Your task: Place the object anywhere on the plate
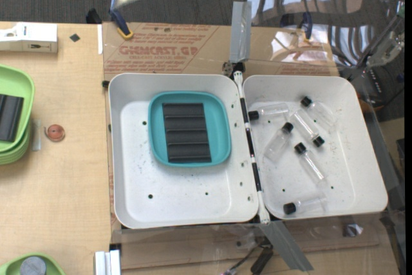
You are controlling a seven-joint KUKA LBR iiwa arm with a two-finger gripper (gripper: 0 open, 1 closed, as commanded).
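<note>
we're at the very start — the clear vials (297, 138) lie loose in the right bin (360, 158), well apart from the teal plate (222, 132) in the left bin (129, 190). next we need one vial picked — no gripper fingers to judge.

By the upper right edge, a pale grey slanting piece (388, 43) with dark cables (353, 42) beside it may be part of my arm. It is too blurred and cut off for me to tell its pose.
</note>
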